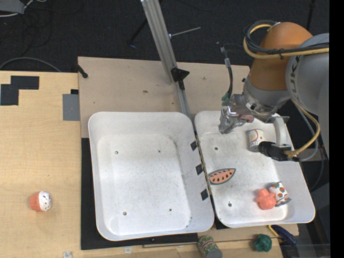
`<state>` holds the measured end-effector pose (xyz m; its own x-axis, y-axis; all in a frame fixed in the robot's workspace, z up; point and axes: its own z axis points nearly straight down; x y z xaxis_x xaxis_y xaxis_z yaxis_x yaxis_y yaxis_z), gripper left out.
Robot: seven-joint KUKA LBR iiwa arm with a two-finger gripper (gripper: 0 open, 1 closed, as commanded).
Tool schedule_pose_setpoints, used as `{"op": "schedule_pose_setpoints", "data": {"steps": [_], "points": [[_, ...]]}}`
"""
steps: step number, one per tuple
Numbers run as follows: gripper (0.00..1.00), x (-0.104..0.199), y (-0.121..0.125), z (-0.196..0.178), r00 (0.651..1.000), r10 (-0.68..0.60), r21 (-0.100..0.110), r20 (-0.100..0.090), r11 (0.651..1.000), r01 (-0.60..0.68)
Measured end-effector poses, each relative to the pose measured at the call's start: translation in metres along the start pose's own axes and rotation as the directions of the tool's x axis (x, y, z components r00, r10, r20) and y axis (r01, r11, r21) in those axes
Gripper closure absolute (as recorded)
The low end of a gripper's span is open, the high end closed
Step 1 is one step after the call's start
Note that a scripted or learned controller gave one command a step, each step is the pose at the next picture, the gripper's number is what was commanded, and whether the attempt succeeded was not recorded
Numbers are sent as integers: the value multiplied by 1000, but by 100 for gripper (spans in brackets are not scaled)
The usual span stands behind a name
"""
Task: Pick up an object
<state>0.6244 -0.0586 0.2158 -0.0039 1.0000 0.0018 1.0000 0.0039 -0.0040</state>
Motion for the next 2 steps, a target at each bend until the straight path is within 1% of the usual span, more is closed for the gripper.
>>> {"op": "schedule_pose_setpoints", "data": {"steps": [1, 2], "points": [[100, 57, 10, -12, 1000, -1, -3, 0, 1000, 1], [100, 102, 15, -5, 1000, 0, -2, 0, 1000, 0]]}}
